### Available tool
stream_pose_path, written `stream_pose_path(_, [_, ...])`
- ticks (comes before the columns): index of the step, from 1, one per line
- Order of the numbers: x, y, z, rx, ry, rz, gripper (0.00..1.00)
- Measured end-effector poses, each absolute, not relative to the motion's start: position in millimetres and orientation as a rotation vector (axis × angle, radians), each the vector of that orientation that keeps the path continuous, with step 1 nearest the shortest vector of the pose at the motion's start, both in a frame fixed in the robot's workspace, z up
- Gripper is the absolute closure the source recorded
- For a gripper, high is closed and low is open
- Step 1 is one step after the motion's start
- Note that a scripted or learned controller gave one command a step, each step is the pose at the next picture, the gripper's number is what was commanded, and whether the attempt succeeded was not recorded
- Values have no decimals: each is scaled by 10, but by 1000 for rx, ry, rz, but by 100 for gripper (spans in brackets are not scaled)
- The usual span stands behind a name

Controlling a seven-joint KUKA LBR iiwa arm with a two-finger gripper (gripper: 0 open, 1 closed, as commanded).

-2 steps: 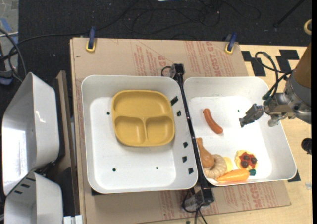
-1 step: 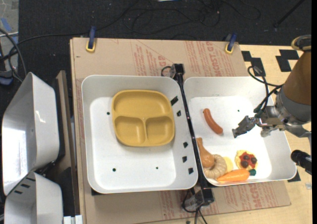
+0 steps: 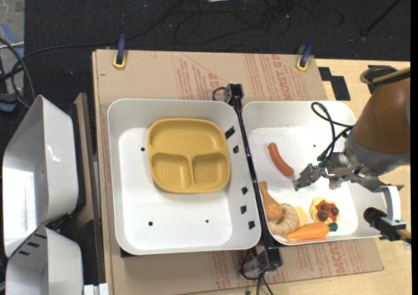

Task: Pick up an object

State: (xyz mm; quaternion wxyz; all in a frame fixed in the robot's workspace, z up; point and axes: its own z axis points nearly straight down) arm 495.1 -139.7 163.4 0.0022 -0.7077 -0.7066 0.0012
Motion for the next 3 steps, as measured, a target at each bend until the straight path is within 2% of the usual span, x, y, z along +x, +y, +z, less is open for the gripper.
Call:
stream_pose_path(1, [4910,-1431,1006,-2221,-2215,4,0])
stream_pose_path(2, [4924,-1427,1140,-2225,-2217,-1,100])
stream_pose_path(3, [4945,-1471,1765,-2223,-2228,-4,100])
